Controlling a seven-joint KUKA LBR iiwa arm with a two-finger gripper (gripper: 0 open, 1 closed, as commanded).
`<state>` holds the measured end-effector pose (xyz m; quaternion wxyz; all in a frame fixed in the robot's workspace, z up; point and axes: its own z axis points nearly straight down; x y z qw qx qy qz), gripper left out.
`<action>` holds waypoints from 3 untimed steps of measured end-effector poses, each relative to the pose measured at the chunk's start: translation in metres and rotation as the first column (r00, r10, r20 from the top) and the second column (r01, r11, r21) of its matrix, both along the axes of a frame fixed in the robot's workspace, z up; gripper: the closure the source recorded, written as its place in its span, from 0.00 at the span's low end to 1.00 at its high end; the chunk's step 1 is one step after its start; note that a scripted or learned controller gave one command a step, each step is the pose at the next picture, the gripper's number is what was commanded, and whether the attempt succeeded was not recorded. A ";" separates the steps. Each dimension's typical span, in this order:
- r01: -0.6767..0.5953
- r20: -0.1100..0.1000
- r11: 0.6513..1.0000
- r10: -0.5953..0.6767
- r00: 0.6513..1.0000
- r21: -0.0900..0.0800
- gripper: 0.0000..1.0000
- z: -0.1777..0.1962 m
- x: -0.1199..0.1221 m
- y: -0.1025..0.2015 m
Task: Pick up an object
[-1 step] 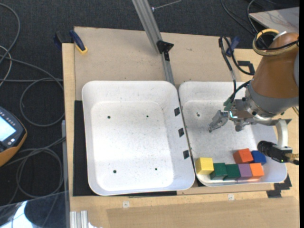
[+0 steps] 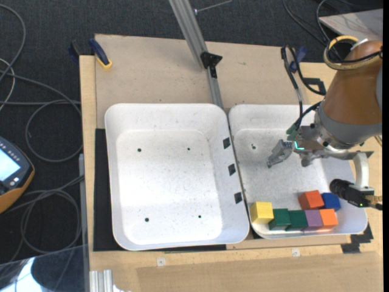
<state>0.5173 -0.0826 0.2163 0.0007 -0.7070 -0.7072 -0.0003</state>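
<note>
The gripper [image 2: 278, 156] hangs over the middle of the right bin [image 2: 267, 123], reaching in from the right, and whether it is open or closed cannot be told from this slanted view; nothing shows in its grasp. The things to pick lie toward the near edge of that bin — a yellow block [image 2: 262, 211] at the left end, then a dark green block [image 2: 281, 218], a second green block [image 2: 298, 219], a purple block [image 2: 314, 218] and an orange block [image 2: 328, 218], with a red block [image 2: 310, 199] and a blue block [image 2: 331, 201] just behind them. The cluster runs as a row along the bin's front wall, its long axis left to right in the view, and it sits below and a little right of the gripper. The yellow block looks the nearest and has open floor on its left and far sides. The others touch one another and crowd the front rim, leaving little room. The left bin [image 2: 121, 123] lies alongside.
</note>
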 end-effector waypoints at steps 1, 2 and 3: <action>0.001 -0.006 1.000 -0.001 1.000 0.001 0.00 -0.043 -0.001 -0.003; 0.001 -0.008 1.000 -0.001 1.000 0.001 0.00 -0.101 -0.011 0.000; 0.001 -0.005 1.000 -0.001 1.000 0.001 0.00 -0.118 -0.012 0.000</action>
